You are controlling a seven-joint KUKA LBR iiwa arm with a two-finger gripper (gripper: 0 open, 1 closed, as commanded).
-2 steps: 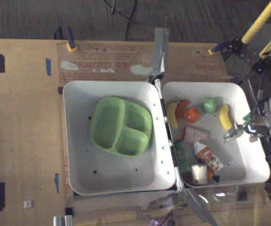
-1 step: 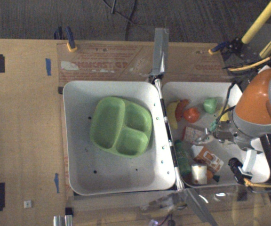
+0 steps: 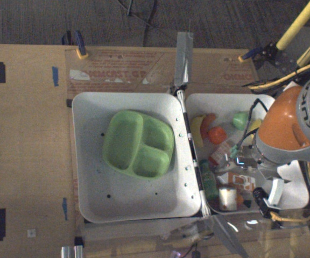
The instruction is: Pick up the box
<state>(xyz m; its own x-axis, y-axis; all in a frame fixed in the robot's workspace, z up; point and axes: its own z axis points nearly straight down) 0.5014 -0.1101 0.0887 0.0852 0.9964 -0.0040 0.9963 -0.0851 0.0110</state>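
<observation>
Down at the near edge of the right bin (image 3: pixel 300 198), a pale cylinder-shaped cup (image 3: pixel 227 198) stands by the front wall, and just beside it lies the box (image 3: pixel 242 180), orange and white, flat among the clutter. A green bottle (image 3: pixel 208 183) runs along the divider side, close to the cup. Right above the box hang the jaws (image 3: pixel 241 159), low over the pile, though whether they are spread or pinched I cannot tell from this angle; nothing is visibly caught between them. The arm (image 3: pixel 292 125) sweeps in from the right, orange band bright over the bin. Beyond the jaws sits a red tomato-like ball (image 3: pixel 217 135), with a yellow banana (image 3: pixel 198 130) beside it against the divider, and a small green piece (image 3: pixel 240 120) toward the far wall. Over in the left bin (image 3: pixel 90 187), a green divided plate (image 3: pixel 139 143) lies tilted at the centre. Farther back, the cardboard-covered tabletop (image 3: pixel 26 144) carries blue tape marks and a clamp (image 3: pixel 80 44).
</observation>
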